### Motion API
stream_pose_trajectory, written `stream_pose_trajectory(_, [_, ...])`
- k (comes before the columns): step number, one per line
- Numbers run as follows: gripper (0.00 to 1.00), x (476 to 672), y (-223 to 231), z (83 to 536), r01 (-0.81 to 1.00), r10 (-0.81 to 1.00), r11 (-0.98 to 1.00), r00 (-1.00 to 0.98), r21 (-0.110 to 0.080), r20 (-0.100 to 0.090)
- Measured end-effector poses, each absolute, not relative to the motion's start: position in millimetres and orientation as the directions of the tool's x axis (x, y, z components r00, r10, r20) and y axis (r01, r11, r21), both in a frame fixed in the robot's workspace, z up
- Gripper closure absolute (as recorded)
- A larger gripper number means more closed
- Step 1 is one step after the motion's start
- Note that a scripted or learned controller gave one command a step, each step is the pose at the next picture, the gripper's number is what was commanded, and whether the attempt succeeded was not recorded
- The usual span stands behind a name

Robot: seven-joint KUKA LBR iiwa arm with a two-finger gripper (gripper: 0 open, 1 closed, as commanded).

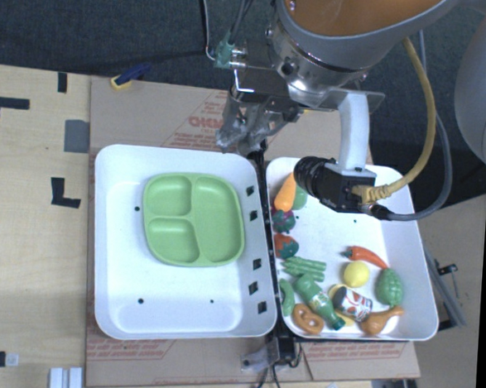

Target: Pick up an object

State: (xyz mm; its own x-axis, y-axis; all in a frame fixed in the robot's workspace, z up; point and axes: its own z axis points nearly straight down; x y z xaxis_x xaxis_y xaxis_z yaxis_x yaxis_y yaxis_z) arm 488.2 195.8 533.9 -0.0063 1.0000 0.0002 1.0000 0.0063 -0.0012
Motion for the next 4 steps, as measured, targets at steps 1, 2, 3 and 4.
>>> stream_pose_trajectory(1, [1.00,515.9,213,534,1.000,1.000,0.003,-0.003,0.000,-0.001])
stream_pose_trajectory(2, [1.00,526.8,222,534,1.000,1.000,0.002,-0.002,0.000,-0.001])
stream_pose_trajectory(3, [1.00,506.4,234,535,1.000,1.000,0.003,-0.003,-0.003,-0.001])
stream_pose_trajectory(4, [0.00,507.3,233,534,1.000,1.000,0.002,-0.002,-0.002,-0.001])
